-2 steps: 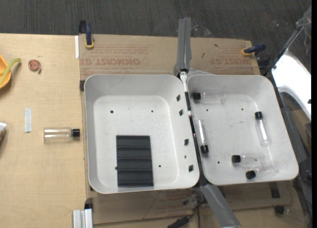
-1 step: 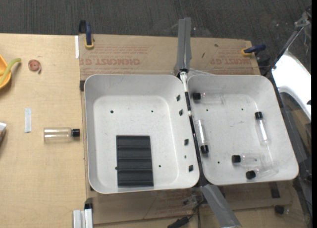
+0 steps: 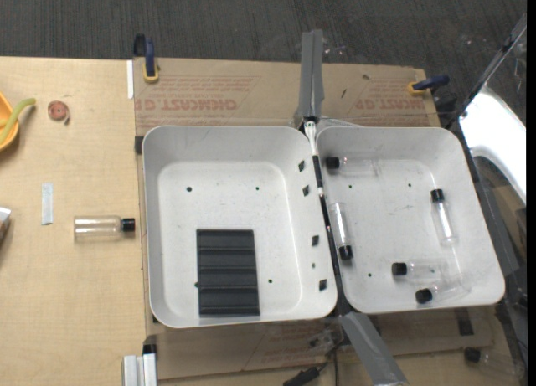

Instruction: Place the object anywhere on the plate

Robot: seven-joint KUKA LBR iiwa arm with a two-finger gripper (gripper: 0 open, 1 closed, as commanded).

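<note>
Five vials (image 3: 442,218) lie in the right bin (image 3: 469,167), right half of frame. None is on the dark ribbed plate (image 3: 226,273) in the left bin (image 3: 167,175), lower centre. Task looks unstarted: pick and placement both left. Pale shape (image 3: 494,125) at right edge is likely the arm, outside the bins. State of the gripper: cannot tell.

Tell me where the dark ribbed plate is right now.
The dark ribbed plate lies flat in the left bin, near its front wall, across the divider from the clear bottles in the right bin.
</note>
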